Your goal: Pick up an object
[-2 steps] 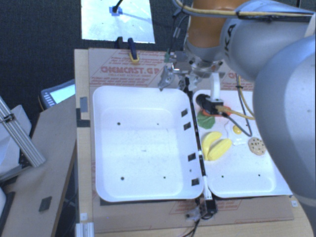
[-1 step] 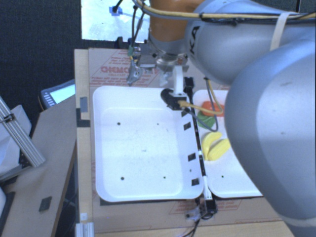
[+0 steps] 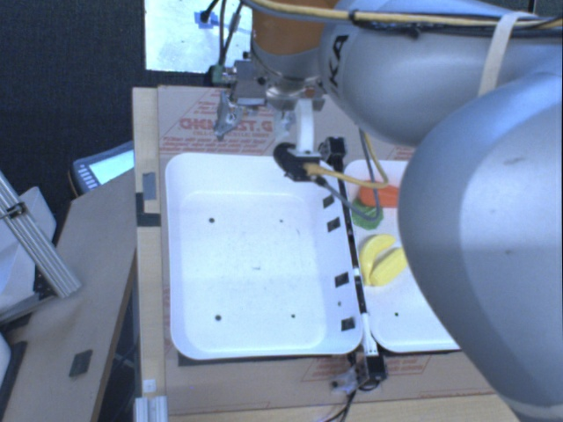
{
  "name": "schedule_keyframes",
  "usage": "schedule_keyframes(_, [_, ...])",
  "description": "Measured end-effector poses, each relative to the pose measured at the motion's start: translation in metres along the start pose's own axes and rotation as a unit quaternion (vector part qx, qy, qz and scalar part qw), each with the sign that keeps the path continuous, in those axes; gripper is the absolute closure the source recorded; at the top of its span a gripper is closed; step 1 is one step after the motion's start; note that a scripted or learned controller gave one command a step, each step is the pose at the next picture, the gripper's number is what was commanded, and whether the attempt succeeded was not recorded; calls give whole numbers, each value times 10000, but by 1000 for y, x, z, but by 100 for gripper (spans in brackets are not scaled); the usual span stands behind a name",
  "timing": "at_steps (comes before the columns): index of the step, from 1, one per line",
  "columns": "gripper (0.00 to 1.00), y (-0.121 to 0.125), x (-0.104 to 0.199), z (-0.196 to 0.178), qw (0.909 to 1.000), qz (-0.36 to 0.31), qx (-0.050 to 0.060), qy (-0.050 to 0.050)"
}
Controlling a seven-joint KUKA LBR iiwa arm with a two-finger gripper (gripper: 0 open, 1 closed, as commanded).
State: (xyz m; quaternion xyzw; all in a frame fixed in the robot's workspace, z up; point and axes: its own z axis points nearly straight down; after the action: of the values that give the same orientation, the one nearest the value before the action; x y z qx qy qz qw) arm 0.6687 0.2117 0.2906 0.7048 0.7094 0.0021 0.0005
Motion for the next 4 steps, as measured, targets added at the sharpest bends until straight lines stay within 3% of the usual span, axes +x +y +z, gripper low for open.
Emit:
schedule_keyframes(1, [0,0,0,16,10000,1,14,-13])
schedule_keyframes(2, [0,0,-54,-10,10000,42,3,-11])
schedule_keyframes(3, [0,-1,-9,-2,10000,-1,9,-3])
schedule_keyframes(4, [0,0,-4,-5,10000,9,5,-8])
